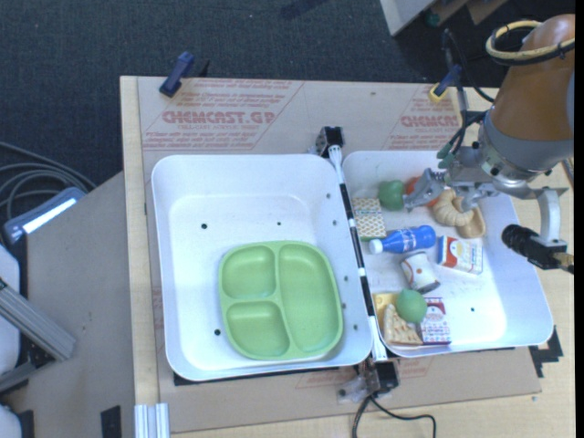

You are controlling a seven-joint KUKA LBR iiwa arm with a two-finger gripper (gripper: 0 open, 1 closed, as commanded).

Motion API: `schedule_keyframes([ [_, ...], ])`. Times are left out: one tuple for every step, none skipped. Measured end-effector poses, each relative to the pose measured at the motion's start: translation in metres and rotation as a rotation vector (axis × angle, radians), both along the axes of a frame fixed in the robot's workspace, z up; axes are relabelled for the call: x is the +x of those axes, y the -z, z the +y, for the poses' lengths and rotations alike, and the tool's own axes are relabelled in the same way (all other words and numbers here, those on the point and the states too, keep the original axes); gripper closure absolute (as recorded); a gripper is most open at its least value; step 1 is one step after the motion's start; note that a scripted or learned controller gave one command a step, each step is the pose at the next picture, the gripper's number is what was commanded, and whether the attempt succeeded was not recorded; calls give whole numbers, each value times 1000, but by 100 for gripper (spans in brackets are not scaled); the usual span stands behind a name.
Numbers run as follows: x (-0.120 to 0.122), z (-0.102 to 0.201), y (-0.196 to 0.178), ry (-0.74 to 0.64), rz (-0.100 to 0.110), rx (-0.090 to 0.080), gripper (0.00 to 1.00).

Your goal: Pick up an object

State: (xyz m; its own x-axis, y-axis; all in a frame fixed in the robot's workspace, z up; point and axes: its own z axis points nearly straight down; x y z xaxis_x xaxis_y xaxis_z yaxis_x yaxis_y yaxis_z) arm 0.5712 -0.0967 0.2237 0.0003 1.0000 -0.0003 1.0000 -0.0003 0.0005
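The claw (453, 187) hangs over the right bin's (523, 322) far edge, just above a pale pretzel-shaped toy (456, 212); whether it is spread or pinching, I cannot tell. The blue bottle (402, 240) lies nearer the bin's middle, its long axis pointing toward the left bin (182, 190).

Single fixed camera above bench (274, 108), slanted downward, covering both bins (182, 190).

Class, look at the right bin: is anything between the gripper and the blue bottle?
Nothing visible lies between. The gripper hangs over the bin's far end, by the tan ring; the blue bottle lies nearer the divider, uncovered.
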Motion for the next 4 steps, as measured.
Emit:
schedule_keyframes([
  [33,-6,135,0,-6,-1,0],
  [-24,-10,139,0,1,0,0],
  [-80,-35,140,1,3,1,0],
  [-78,-35,128,1,-2,0,100],
])
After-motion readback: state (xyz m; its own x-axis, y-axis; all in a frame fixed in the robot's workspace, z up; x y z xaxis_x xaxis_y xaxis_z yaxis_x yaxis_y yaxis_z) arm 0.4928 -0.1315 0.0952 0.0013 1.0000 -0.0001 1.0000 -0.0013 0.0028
